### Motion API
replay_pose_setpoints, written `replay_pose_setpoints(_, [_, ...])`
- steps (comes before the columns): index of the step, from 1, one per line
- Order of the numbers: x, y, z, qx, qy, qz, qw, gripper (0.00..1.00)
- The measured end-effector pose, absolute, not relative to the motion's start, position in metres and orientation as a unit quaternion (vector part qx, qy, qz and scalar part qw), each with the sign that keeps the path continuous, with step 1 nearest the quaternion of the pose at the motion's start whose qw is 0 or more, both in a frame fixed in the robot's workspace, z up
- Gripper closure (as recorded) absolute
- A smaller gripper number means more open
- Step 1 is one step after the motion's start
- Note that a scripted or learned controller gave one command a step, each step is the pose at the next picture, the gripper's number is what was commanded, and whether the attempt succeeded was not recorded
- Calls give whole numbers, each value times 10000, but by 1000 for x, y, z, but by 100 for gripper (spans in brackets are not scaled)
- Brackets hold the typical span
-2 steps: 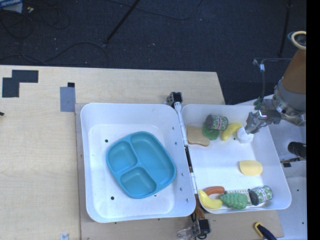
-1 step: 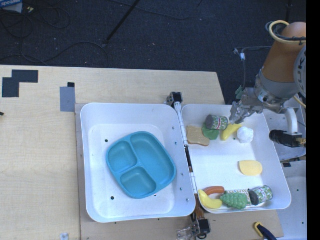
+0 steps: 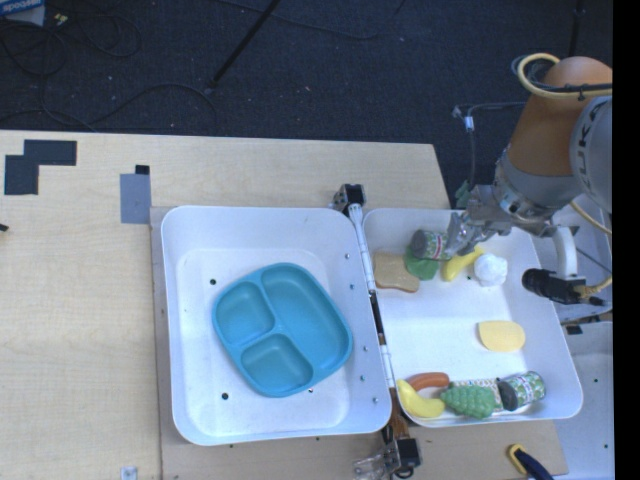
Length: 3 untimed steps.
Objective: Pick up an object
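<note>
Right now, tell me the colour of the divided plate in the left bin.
Light blue divided plate, camera view.

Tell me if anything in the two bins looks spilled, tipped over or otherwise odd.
Nothing looks spilled or broken. The blue divided plate sits askew in the left bin, turned at an angle to its walls. In the right bin, the toy foods lie loosely, and a can rests on its side along the near wall, beside a green bumpy piece.

Your grey arm [image 3: 560, 158], orange band up top, comes in from the right and angles down-left, putting the gripper [image 3: 462, 236] low over the right bin's far edge, wrist tilted toward the bin's middle.
</note>
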State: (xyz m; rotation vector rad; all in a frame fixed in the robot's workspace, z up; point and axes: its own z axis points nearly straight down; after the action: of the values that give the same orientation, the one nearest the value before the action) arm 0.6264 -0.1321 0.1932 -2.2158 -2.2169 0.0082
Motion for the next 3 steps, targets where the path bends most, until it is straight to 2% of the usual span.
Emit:
replay_pose_setpoints(1, [617,-165,87,-7072,-7070,7,9,100])
replay_pose_setpoints(2, [592,-172,93,-7075,-7067,21,37,100])
replay_pose_setpoints(3, [558,-150,127,-7081,-7061,20,39,100])
